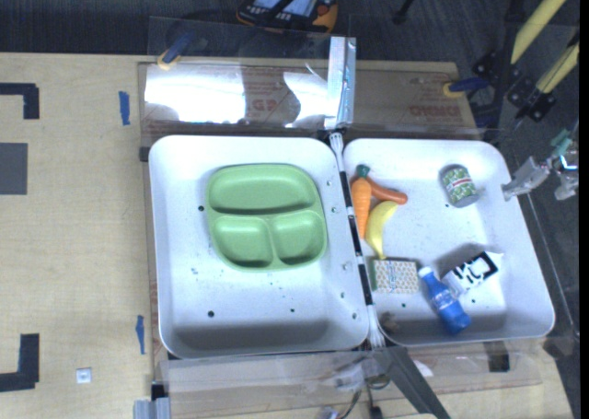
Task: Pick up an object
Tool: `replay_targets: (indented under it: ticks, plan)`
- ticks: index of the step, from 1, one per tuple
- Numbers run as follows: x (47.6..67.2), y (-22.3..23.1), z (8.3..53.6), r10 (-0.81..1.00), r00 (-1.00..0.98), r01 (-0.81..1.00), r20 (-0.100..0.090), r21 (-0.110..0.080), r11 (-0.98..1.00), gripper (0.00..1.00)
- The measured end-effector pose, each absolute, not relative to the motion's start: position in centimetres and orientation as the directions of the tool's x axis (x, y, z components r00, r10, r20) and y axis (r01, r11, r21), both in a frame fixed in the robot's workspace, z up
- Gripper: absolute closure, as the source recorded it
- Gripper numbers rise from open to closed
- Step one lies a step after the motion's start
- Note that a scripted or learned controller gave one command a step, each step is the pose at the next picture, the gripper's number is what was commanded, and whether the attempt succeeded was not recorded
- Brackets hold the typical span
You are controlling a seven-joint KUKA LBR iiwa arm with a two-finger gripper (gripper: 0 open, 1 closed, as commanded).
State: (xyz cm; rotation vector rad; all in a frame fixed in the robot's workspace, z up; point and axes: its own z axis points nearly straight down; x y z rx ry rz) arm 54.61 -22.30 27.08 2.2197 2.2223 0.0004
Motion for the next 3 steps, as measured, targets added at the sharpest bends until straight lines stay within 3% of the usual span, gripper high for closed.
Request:
replay_targets:
  ticks: [1, 2, 3]
  plan:
    - [54.6, -20.6, 17.1, 1.0, -0.014, 1.0, 0.0, 0.001, 0.014, 0.0]
    - [62.5, -22.2, 15.6, 0.991, 0.135, 0.991, -0.001, 0.002, -0.135, 0.0]
    - [63.3, -21.8, 14.2, 0.991, 0.135, 0.991, 0.0, 0.02, -0.135, 0.0]
